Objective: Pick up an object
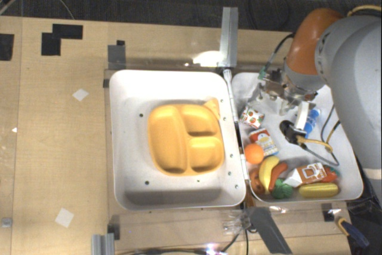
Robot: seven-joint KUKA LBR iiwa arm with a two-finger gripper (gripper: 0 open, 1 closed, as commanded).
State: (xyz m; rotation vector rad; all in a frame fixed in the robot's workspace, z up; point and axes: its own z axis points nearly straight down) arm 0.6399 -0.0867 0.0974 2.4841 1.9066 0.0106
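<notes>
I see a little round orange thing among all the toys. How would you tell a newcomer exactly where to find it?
Look at the right bin, the one crowded with toy food beside the bin holding the yellow tray. Along its left wall, about halfway down, sits the orange ball, just above the banana. It is the only plain round, all-orange piece; its neighbours are long or boxy.

You were looking at a robotics lab: a wooden bench marked with black tape squares, two white bins fixed in metal brackets, loose cables, and toy food for grasp trials.
</notes>
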